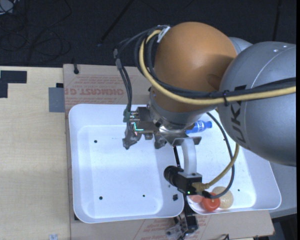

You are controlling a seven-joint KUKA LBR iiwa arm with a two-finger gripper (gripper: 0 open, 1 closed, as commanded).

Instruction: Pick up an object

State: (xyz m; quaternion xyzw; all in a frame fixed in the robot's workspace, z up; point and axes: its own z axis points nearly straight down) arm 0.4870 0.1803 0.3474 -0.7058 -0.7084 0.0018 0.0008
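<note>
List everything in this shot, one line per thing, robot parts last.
Bench: one, pale wood, beneath everything.
Cardboard sheet: one, brown with red print, under the bins.
Left-hand bin: one, white, view's centre-left.
Right-hand bin: one, white, beside it, largely under the arm.
Blue thing: one, right-hand bin's far part, mostly hidden.
Red round thing: one, right-hand bin's near end.
Pale yellow round thing: one, touching the red one.
Arm: one, grey with orange band, reaching in from the right.
Tool: one, dark metal, over the left-hand bin's far right part.
</note>
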